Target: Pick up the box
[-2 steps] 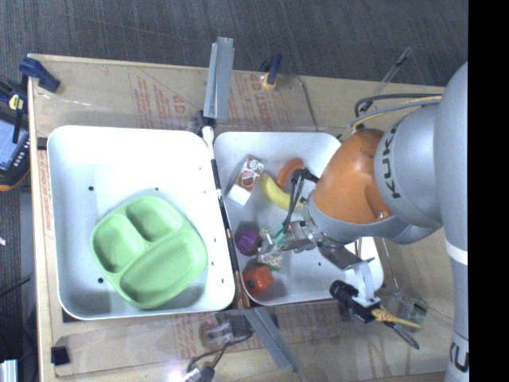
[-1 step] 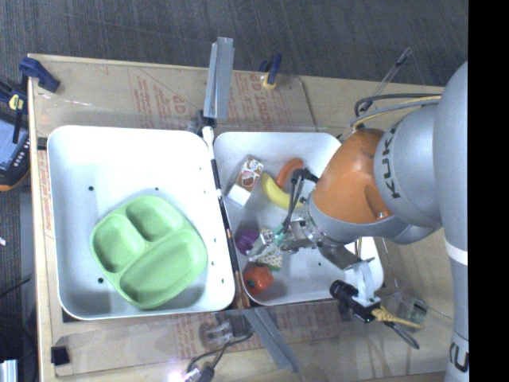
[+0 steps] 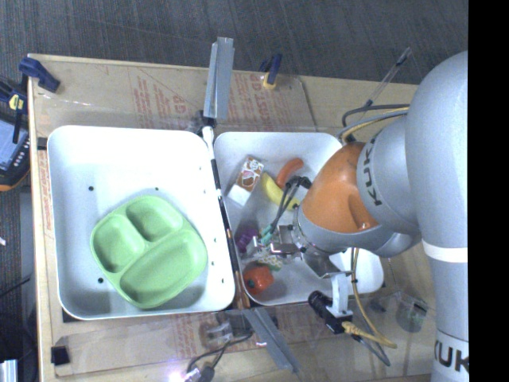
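Observation:
The box [image 3: 248, 175] is a small white and brown carton lying tilted near the back left of the right bin [image 3: 318, 140]. My gripper [image 3: 273, 247] hangs low over the front left part of that bin, under the orange wrist band [image 3: 342, 196]. It is nearer the camera than the box and apart from it, and it hovers between a purple item [image 3: 246, 237] and a red tomato [image 3: 258, 278]. The arm's bulk hides the bin's right half.
A yellow banana [image 3: 274, 191] and an orange carrot-like piece [image 3: 290, 168] lie just right of the box. The left bin [image 3: 71, 150] holds a green divided plate [image 3: 149, 249]. A metal divider rail [image 3: 225, 229] runs between the bins.

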`<state>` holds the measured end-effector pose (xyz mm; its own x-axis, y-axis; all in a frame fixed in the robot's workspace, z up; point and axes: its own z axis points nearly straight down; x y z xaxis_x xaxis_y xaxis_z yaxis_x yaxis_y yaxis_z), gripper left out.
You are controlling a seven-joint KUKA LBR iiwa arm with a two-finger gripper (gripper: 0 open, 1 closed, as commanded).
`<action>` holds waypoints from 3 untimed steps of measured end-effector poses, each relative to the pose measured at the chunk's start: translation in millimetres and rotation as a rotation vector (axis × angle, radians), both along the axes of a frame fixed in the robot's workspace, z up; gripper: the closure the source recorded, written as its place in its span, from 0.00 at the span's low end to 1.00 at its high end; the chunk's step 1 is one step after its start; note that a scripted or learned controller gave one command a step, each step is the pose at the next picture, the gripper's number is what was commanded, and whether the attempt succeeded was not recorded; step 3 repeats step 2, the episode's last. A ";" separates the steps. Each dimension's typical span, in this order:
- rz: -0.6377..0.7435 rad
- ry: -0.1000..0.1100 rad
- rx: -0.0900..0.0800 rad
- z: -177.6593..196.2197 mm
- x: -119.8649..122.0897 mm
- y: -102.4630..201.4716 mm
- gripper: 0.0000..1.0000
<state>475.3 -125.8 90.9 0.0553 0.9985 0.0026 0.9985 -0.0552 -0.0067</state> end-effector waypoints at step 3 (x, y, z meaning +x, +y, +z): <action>0.035 -0.005 -0.001 123.9 1.8 52.3 1.00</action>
